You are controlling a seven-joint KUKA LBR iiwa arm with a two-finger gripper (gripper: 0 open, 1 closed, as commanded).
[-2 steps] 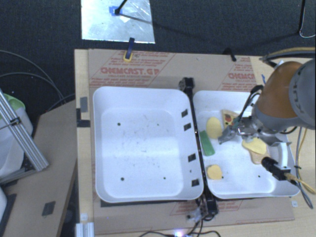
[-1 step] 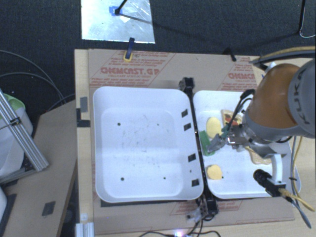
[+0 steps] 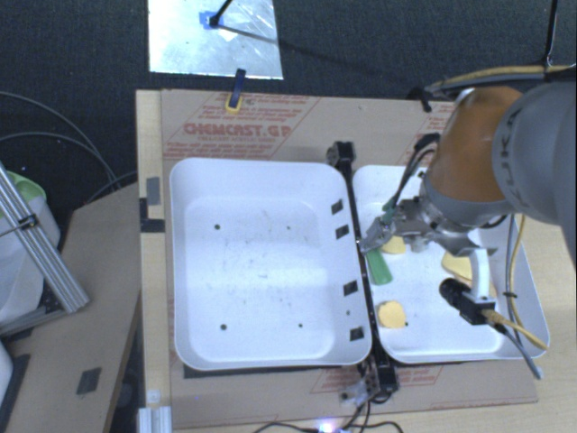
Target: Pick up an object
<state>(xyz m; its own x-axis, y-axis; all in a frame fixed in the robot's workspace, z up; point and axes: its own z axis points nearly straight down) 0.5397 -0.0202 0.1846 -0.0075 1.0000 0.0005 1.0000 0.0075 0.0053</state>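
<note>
Bulky grey arm (image 3: 541,152), broad orange band (image 3: 473,142) above the wrist, black and yellow cables (image 3: 516,269) trailing — silvery metal wrist housing

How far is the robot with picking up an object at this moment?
Done: the gripper is low in the right bin, at its left wall, just above the green object. In hand: nothing shows between its fingers. Left: grasping and lifting. The yellow round piece and another yellow piece lie on the bin floor.
</note>
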